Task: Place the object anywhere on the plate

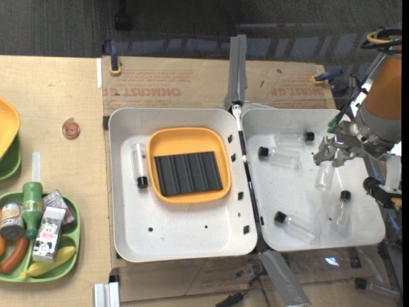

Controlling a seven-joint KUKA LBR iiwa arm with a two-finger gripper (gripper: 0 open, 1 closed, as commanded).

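A clear vial (324, 176) is seen hanging between the fingers (330, 151) of the gripper (333, 153) above the right bin (307, 238), so the carry is judged to be the step in hand. It should be lifted clear of the divider (246, 171) and brought over the yellow plate (188, 165) in the left bin (128, 235) before release. The fingers are narrowly spread, apparently closed on the vial's upper end, though the contact is small and blurred.
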